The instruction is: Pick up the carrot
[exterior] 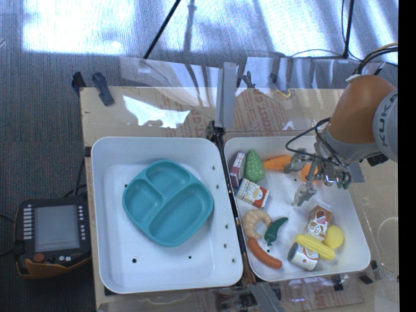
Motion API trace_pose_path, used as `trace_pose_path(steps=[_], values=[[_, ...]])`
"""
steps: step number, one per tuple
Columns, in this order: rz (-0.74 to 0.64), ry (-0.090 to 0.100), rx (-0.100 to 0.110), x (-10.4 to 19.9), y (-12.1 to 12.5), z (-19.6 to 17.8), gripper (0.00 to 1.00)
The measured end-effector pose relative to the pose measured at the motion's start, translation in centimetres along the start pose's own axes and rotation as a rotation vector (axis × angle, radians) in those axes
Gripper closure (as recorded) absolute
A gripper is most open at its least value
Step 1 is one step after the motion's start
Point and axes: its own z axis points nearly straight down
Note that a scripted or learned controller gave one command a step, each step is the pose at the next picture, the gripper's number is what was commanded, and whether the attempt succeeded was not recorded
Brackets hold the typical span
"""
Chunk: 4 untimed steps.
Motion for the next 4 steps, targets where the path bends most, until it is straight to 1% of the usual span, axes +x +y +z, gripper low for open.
trace_pose_path(steps=[1,2,3,4], values=[[-0.006,-0.009,0.001,-0.4,0.4,-1.4,1.00],[-0.485,-0.004,0.001,4.3,-2.2,-0.2,1.00],[-0.376,-0.008,0.002,3.4,-2.4,-4.6,1.00],[-0.327,-0.014,0.002,2.5,5.4,-12.2,1.00]])
